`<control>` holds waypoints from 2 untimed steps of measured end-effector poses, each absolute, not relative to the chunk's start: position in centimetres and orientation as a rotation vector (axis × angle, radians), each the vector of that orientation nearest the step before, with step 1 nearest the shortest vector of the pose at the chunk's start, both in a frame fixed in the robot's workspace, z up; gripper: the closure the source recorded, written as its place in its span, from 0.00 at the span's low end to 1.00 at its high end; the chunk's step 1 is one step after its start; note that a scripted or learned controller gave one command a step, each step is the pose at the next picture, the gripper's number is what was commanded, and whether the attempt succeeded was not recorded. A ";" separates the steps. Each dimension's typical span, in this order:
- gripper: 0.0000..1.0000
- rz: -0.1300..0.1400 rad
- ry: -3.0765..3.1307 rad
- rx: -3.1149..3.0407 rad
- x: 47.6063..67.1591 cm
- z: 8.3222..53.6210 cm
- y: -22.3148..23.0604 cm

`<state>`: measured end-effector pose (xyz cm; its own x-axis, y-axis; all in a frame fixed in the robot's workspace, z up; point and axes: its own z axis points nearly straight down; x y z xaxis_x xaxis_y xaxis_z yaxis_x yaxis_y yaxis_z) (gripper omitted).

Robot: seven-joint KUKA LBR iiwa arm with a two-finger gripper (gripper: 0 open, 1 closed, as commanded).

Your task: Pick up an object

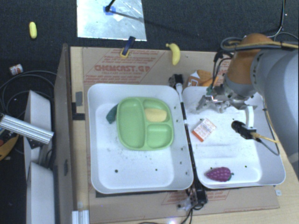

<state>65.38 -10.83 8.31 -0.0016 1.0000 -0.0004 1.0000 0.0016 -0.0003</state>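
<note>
My gripper (212, 105) hangs low over the far end of the right bin (271, 171), open, with nothing between its fingers. An orange and white packet (203, 129) lies on the bin floor just in front of it, apart from the fingers. A purple bunch of grapes (218, 173) lies near the bin's front wall. In the left bin (135, 176) sits a green divided plate (140, 134) with a yellow piece (155, 114) in its upper right compartment. A dark green thing (111, 113) lies against the plate's left rim.
Behind the bins, on the cardboard, lie a yellow banana (174, 53), a yellow and blue clip (126, 48) and an orange-brown thing (200, 78) by the right bin's far rim. The arm covers the right bin's far right corner.
</note>
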 end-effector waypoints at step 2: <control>0.00 0.000 2.222 2.220 64.7 8.5 -8.7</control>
